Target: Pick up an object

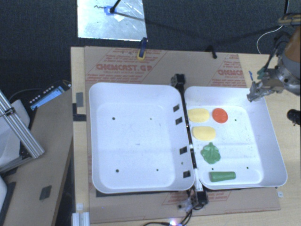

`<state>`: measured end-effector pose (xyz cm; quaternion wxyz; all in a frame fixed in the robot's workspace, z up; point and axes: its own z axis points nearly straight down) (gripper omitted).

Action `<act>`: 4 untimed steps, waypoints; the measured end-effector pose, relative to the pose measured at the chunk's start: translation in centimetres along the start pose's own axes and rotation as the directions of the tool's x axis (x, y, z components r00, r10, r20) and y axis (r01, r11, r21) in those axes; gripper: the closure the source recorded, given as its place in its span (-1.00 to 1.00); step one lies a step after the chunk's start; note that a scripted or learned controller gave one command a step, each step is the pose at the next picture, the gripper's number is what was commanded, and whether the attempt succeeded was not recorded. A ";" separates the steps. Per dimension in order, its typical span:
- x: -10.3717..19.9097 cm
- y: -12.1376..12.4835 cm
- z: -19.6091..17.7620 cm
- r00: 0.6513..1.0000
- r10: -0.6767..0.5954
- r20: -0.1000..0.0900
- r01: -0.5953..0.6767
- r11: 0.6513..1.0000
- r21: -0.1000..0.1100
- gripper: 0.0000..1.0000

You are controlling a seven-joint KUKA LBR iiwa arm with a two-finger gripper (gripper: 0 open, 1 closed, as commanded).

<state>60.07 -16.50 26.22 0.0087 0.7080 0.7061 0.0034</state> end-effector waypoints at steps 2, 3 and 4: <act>21.6 1.2 -2.5 1.000 -0.020 -0.012 0.020 1.000 0.002 1.00; 25.7 7.0 -4.3 1.000 -0.010 -0.009 0.010 1.000 0.009 1.00; 20.0 6.1 -8.6 1.000 -0.001 -0.007 0.001 1.000 0.012 1.00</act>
